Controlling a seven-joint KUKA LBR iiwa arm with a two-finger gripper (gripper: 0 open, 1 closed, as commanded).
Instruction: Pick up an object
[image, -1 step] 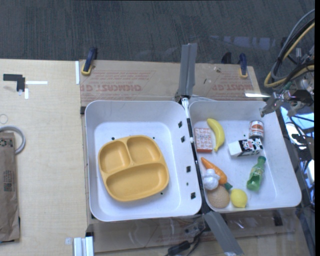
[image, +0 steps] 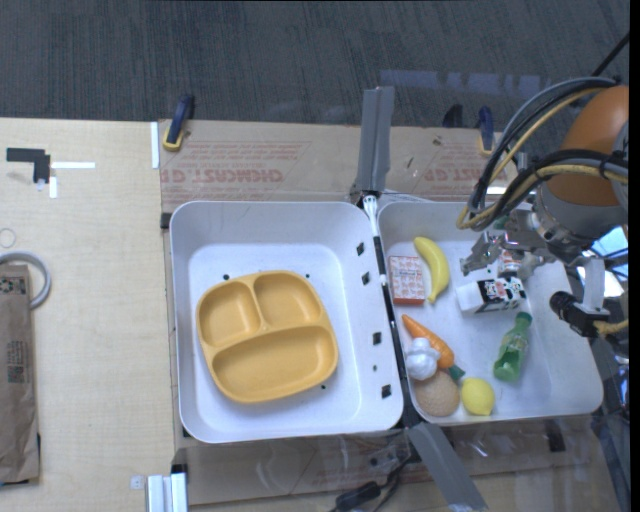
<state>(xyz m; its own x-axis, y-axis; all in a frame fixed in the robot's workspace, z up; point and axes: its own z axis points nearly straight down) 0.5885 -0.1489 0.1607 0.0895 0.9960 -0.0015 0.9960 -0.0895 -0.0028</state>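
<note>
Nearest my camera, along the right bin's (image: 560, 405) front edge: a round brown cookie-like piece (image: 437, 396), a lemon (image: 479, 397), a white garlic bulb (image: 421, 358) and a carrot (image: 430, 340). Green bottle (image: 511, 349) lies tilted just right of them. Left bin (image: 190, 330) holds a yellow divided plate (image: 266, 335). Further back in the right bin I see a small red-and-white box (image: 406, 279) beside a banana (image: 433, 265). White milk carton (image: 491, 294) lies on its side near the bin's middle. My hand (image: 508, 252) hovers right over the carton's far side; grip state I cannot tell, nothing visibly grasped. Cardboard sheet (image: 260, 160) covers the tabletop (image: 80, 230) behind both bins.
</note>
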